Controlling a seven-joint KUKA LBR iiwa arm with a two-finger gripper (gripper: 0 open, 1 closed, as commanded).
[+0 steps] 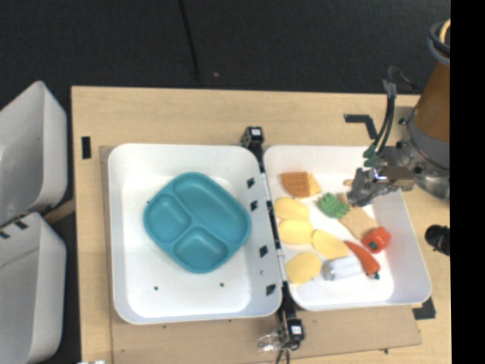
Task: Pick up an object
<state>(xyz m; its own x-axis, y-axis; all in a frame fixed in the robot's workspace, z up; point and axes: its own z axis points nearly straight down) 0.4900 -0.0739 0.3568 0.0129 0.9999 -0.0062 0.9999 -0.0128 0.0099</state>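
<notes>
1. Nearest the camera, a silver cylinder [339, 270] and a red pepper [364, 257] lay in the right bin [409, 241].
2. Beyond them, green broccoli [331, 204] sat just left of the gripper [358, 190], apart from it.
3. Whether the jaws stood wide or narrow could not be told.

A teal three-compartment plastic plate [197, 222] is showing against a glossy white bin [129, 279]; pale yellow chip-like pieces [294, 220] are sitting beside a red-orange toy pepper [365, 258].
</notes>
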